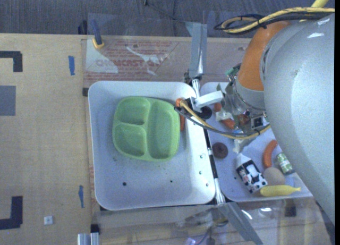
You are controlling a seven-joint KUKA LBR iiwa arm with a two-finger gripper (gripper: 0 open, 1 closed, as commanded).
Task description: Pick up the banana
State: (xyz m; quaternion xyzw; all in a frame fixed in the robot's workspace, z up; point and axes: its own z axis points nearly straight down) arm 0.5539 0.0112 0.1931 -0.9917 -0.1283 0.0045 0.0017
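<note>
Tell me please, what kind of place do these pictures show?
Probably a robotics lab bench for grasping tests. A grey robot arm with loose cables reaches over two shallow white bins, which hold toy-like items: a green divided plate and a banana.

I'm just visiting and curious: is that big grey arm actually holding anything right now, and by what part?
It cannot be told: the arm's own bulk hides its gripper. The curved yellow banana is certainly not held; it lies untouched at the near edge of the right white bin.
</note>
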